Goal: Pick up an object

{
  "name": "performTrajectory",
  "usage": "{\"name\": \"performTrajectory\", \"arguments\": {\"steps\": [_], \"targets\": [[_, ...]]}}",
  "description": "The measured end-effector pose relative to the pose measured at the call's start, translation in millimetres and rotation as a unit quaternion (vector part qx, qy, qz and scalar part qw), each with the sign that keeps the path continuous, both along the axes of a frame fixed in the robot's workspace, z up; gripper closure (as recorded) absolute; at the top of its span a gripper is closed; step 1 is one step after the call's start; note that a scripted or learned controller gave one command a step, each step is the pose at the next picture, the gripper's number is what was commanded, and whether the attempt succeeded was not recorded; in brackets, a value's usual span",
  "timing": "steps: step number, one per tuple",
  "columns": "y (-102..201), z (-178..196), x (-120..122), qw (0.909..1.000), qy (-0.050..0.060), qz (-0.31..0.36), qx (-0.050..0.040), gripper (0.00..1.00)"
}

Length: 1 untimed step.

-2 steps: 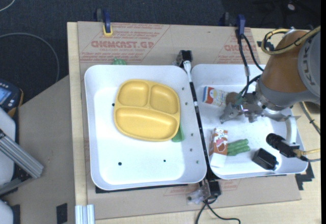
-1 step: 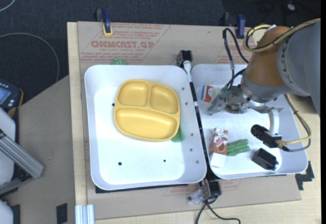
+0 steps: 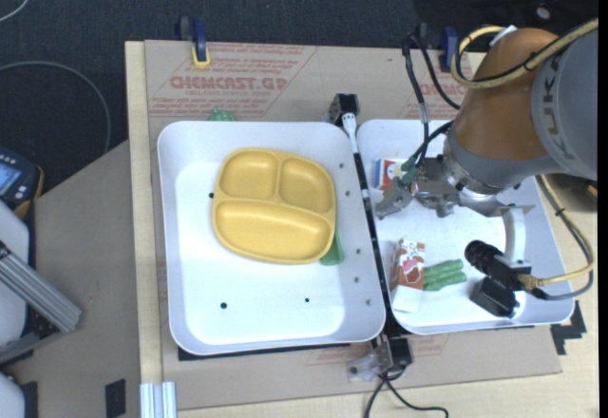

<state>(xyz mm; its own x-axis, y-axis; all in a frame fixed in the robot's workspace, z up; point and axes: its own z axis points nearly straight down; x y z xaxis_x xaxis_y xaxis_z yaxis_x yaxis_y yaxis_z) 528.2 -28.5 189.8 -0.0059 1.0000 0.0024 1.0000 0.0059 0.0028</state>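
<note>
Arm (image 3: 513, 112) reaches over right bin (image 3: 446, 309). Gripper (image 3: 389, 202) low by bin's left wall, next to small red-and-white box (image 3: 388, 169) – whether open or closed cannot be told, nothing seen held.
Nearer front of same bin: red-and-white packet (image 3: 409, 264), green pod (image 3: 441, 275) touching its right side.
Left bin (image 3: 180, 245): yellow divided plate (image 3: 275, 212) – green scrap (image 3: 331, 253) peeks from under its lower right edge.
Both bins on cardboard sheet (image 3: 237, 74).
</note>
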Motion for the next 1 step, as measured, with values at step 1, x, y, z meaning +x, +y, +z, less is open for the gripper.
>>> {"name": "performTrajectory", "arguments": {"steps": [1], "targets": [[91.3, 52.2, -26.6, 1.0, -0.001, 0.003, 0.001, 0.0]]}}
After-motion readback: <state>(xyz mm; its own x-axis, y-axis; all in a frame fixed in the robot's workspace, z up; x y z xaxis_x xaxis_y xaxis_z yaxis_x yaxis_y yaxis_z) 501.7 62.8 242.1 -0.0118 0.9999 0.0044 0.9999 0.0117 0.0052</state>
